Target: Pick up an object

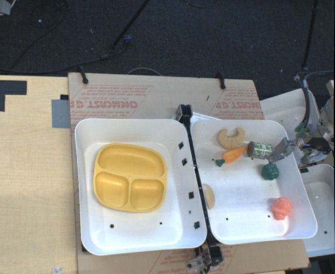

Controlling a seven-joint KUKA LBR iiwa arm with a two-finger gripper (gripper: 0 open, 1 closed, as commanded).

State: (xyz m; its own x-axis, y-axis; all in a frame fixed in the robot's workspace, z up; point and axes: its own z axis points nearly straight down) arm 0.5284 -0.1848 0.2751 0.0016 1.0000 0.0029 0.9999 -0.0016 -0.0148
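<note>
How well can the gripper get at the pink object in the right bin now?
Probably well. The pink object lies apart from the other things near the right bin's front right corner, uncovered, and the gripper is on that side.

Grey metal gripper (283,148), black cables, pale wrist hardware behind

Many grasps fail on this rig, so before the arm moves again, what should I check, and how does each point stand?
1. Gripper over the right bin: ok.
2. Something between its fingers: cannot tell.
3. Teal ball reachable, just below the gripper: ok.
4. Green can lying right beside the gripper, could get knocked: not ok.
5. Pink toy apart from other items: ok.
6. Yellow tray in the left bin, out of the path: ok.
</note>
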